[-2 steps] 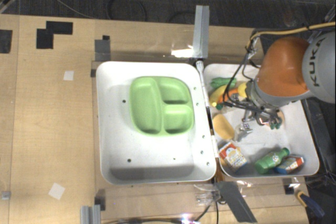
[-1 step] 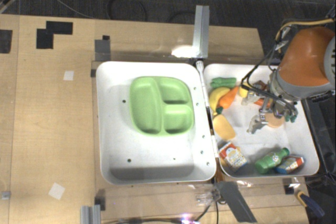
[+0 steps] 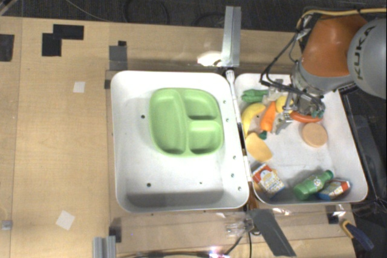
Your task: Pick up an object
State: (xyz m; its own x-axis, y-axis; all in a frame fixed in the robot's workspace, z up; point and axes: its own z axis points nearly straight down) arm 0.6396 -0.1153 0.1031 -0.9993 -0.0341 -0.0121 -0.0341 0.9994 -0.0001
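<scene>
Right bin [image 3: 354, 157], white, shallow: holds all the loose objects. No single target is marked out.

- Carrot [image 3: 268, 119], orange, upright-slanted, at the bin's upper left, just beside the gripper.
- Banana [image 3: 251, 113], yellow, curved, touching the carrot's left side.
- Green vegetable [image 3: 253, 95], dark, above the banana near the bin's top-left corner.
- Yellow fruit [image 3: 259, 147], rounded, below the banana, against the left wall.
- Tan disc [image 3: 315, 135], flat and round, mid-bin, below the gripper and to its right.
- Red piece [image 3: 305, 118], thin, curved, just above the disc, under the wrist.
- Packet [image 3: 268, 180], red and white, lower left of the bin.
- Green bottle [image 3: 312, 184], lying on its side along the lower edge.
- Can [image 3: 335, 190], blue and red, lying just right of the bottle, touching or nearly touching it.

Gripper [image 3: 282, 113]: low over the upper part of the right bin, by the carrot and banana. Cannot tell how it stands, nor whether anything is caught in it; cables and wrist parts clutter the spot.

Arm [image 3: 329, 48]: grey with orange band, entering from the right, above the bin's upper right corner.

Left bin [image 3: 130, 184], white: bears a green tray [image 3: 184, 121] with three compartments, set near its centre.

Bench [image 3: 54, 148]: light wood, with black squares at its upper left.
</scene>
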